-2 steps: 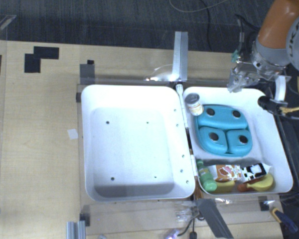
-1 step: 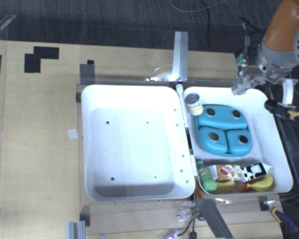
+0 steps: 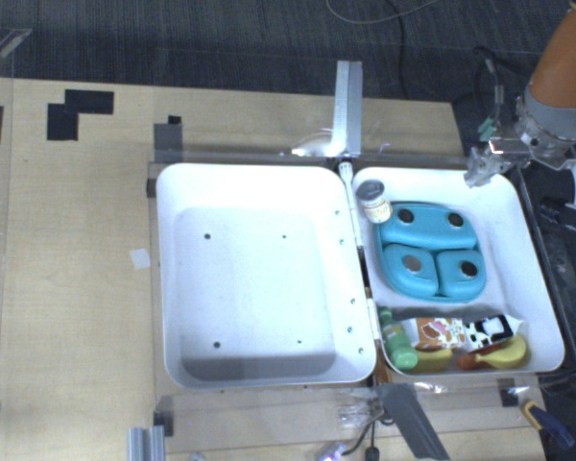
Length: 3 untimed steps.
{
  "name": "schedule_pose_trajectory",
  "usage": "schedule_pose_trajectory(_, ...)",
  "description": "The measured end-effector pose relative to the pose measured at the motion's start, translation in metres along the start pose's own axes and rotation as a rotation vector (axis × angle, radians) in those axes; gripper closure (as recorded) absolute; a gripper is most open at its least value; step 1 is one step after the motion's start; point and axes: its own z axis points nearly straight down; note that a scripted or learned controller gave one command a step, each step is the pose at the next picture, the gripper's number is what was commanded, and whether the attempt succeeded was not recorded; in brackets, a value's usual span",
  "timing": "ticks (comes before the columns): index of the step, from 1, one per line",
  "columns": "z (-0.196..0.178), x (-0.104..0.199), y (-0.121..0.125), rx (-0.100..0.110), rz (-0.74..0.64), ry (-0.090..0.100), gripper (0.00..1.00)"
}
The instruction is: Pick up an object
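Camera view gives us the counter (image 3: 67,257) with two white bins side by side, and from it we judge the task barely begun. The arm (image 3: 566,56) sits at the upper right, its pincer (image 3: 487,161) hanging over the far right corner of the right bin (image 3: 542,301), above the rim rather than down among the things. We cannot tell how the pincer stands, the tip being too small and cluttered to read, and we see nothing carried by it. Everything that could be picked lies in the right bin: a blue tray (image 3: 430,251) in the middle, a small round tin (image 3: 372,198) just beside its upper left corner, and along the near wall a printed carton (image 3: 458,332), a green bottle (image 3: 398,347) and a yellow piece (image 3: 507,354). The left bin (image 3: 259,277) carries none of them. Choosing a thing, coming down on it, closing and lifting are all left.
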Motion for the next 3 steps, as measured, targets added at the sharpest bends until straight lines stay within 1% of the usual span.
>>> schedule_pose_trajectory(1, -0.014, 0.001, 0.003, -0.008, -0.006, -0.003, 1.0)
schedule_pose_trajectory(2, -0.172, 0.01, -0.002, -0.003, -0.143, -0.001, 1.0)
schedule_pose_trajectory(3, -0.241, -0.027, -0.001, -0.001, 0.006, -0.001, 1.0)
